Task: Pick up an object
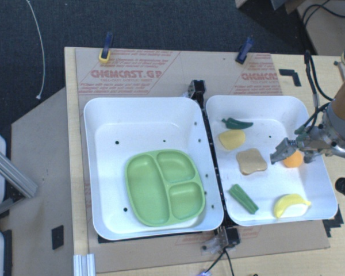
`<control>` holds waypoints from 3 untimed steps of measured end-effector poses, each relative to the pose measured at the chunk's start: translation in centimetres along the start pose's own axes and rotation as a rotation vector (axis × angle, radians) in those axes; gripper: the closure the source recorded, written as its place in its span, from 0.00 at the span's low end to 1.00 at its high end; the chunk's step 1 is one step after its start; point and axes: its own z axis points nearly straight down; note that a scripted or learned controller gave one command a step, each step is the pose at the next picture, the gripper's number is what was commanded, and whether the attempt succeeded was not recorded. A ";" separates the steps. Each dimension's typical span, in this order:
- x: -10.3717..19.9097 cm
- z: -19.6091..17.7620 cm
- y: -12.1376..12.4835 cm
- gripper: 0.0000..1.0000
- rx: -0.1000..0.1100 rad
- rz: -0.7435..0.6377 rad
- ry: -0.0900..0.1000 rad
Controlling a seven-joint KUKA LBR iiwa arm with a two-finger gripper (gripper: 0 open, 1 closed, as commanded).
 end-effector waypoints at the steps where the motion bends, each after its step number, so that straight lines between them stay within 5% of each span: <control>1: 0.0 -0.6 0.3 0.00 -0.012 -0.004 -0.002; 3: 1.7 10.1 -0.4 0.00 -0.009 -0.003 -0.001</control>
